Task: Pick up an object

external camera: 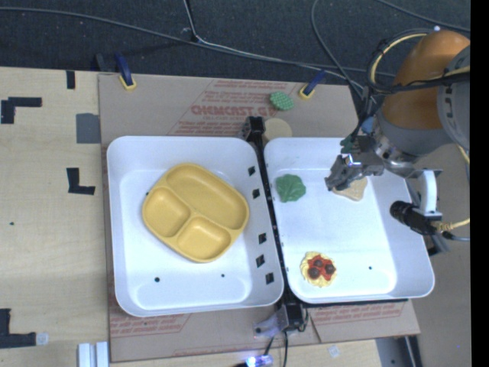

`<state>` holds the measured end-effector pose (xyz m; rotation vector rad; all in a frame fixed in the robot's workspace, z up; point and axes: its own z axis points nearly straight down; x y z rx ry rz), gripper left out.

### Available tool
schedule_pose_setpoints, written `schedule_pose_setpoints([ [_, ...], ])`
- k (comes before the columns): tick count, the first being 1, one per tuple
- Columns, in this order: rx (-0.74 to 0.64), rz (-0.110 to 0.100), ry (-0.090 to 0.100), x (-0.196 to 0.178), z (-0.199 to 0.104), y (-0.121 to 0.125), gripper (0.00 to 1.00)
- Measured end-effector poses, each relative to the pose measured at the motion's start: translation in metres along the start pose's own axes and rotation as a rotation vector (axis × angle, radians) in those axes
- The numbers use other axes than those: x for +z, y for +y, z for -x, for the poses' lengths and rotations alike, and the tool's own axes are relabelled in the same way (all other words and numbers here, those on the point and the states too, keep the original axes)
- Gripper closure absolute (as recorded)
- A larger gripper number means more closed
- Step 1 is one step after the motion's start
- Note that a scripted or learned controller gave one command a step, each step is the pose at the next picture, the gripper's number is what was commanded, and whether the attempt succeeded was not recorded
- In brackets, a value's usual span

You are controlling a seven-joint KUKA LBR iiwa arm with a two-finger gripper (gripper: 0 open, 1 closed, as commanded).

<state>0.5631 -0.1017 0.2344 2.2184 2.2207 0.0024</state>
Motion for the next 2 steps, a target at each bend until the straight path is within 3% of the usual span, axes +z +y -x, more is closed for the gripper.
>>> schedule_pose_setpoints([
  [2, -0.004, -0.006, 0.001, 0.008, -0.11, -0.024, 1.0],
])
